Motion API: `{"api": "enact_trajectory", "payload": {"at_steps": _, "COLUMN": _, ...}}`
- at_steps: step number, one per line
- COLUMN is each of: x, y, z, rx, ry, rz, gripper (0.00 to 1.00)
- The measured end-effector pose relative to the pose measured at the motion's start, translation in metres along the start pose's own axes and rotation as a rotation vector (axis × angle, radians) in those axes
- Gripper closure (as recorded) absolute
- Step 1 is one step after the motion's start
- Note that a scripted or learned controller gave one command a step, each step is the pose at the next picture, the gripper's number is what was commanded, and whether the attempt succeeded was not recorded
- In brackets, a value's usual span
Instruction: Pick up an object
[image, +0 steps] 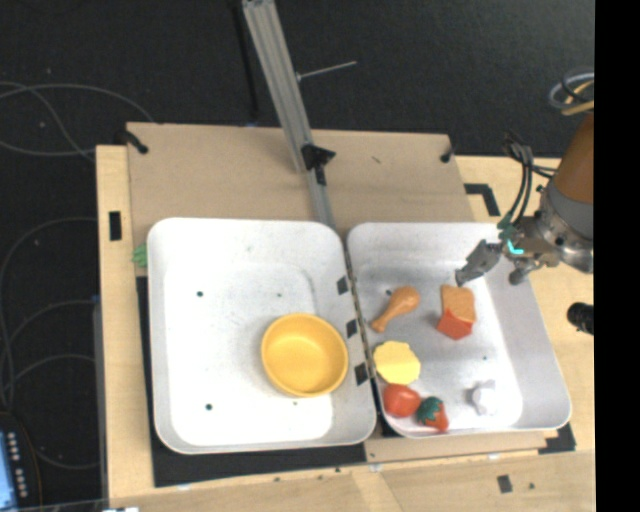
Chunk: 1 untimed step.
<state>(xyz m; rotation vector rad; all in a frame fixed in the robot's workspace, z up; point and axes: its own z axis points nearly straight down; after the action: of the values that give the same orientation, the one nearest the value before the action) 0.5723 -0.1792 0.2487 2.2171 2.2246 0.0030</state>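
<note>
The grey two-finger gripper (497, 264) hangs over the upper right part of the right-hand shallow white bin (530, 385), its fingers spread apart with nothing between them. Just below it lies an orange block-shaped toy (457, 312). Nearby in this bin are a tan toy drumstick (395, 307), a yellow round piece (396, 362), a red toy tomato (401, 401), a red-and-green toy strawberry (432, 412) and a small white piece (482, 397). A yellow plastic bowl (303, 354) sits in the left-hand white bin (200, 260).

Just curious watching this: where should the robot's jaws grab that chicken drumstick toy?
Probably across the thin handle end of the drumstick, coming straight down. It lies flat and slanted in the right bin, thick end upper right, with open floor on both sides for the jaws.
</note>
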Motion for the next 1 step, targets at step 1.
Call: {"api": "enact_trajectory", "payload": {"at_steps": 1, "x": -0.0046, "y": 0.0029, "z": 0.0405, "rx": 0.002, "ry": -0.004, "rz": 0.005, "gripper": 0.0}}
